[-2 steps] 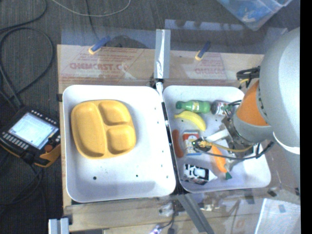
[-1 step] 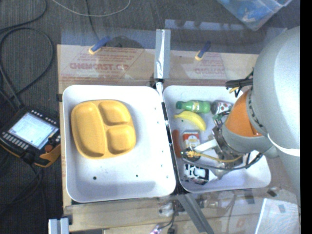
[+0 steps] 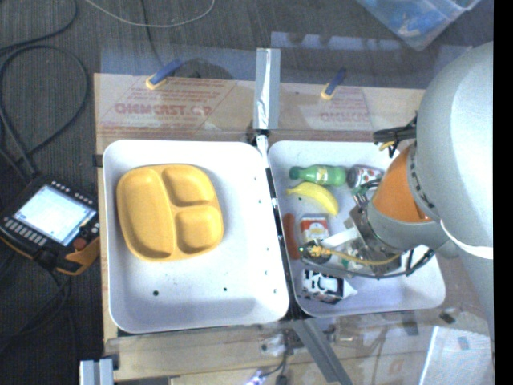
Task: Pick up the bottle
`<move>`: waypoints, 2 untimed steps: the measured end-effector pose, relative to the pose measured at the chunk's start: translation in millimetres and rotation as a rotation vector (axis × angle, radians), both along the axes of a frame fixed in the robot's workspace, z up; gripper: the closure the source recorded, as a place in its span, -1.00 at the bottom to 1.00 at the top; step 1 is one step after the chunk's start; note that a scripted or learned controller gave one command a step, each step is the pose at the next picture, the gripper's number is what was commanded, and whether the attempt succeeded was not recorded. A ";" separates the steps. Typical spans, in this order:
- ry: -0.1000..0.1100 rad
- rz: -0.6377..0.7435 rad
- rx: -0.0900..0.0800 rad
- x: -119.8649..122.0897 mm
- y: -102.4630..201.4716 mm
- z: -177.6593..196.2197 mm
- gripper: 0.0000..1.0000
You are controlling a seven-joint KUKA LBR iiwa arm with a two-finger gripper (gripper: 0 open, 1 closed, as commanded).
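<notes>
At the far left of the frame you have dark grey carpeted floor [image 3: 48, 70] with black cables looping across it, and a black handheld control pendant with a lit screen [image 3: 50, 219] lying at mid-left, just beside the tabletop's edge. The brown cardboard-covered tabletop [image 3: 184, 107] fills the middle, with two small blue-and-yellow clips near its upper edge.

On it, the left shallow white plastic bin [image 3: 144, 307] carries a yellow plastic plate with three compartments [image 3: 168, 209] in its upper-left part; the lower half and right side of that bin's floor are bare, so there is open room there.

A narrow ridge where the two rims meet runs down the centre. The right shallow white plastic bin [image 3: 417, 295] is crowded along its left and upper parts. The green plastic bottle with a yellow label [image 3: 319, 175] lies on its side near the upper rim, cap toward the left, and a yellow banana [image 3: 314, 196] sits touching it just below. Under those lie a small red-and-white packet [image 3: 314, 229] and a black-and-white printed card [image 3: 322, 284] near the lower-left corner.

The grey-and-orange arm comes in from the right, and its hand [image 3: 341, 251] sits low in the bin's middle, below and right of the bottle and apart from it. You cannot tell whether it is released or clenched.

At upper right, a clear plastic tub [image 3: 417, 2] rests on the floor.
</notes>
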State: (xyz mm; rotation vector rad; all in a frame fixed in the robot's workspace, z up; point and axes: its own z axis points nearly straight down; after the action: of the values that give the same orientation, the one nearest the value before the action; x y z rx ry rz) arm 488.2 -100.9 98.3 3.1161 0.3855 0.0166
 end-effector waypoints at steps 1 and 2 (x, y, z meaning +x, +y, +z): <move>0.001 -0.046 0.001 -1.7 1.0 -7.3 1.00; -0.001 -0.050 -0.005 -1.7 3.2 -7.5 1.00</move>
State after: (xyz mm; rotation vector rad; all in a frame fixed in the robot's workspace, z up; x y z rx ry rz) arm 486.5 -97.7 90.8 3.1198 0.3078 0.0170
